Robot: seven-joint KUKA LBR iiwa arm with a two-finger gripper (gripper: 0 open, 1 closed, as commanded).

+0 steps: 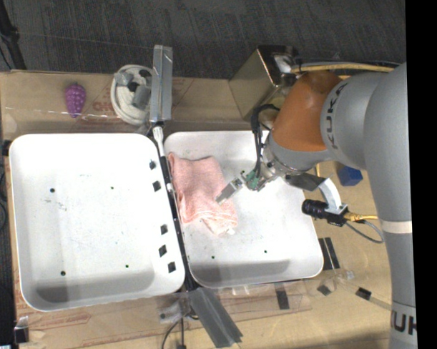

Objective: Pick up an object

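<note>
Because the crumpled pink cloth (202,194) lay against the nine o'clock wall of the right-hand shallow white plastic bin (293,257), the grey arm with its orange band (306,120) leaned in from three o'clock, probably to meet the cloth's free edge. The two-finger gripper (230,189) hung just at the cloth's three o'clock side, near or touching it; contact was unclear. Whether it was clenched or released could not be told, and no cloth showed in its grasp. The left-hand white bin (81,146) sat alongside.
</note>
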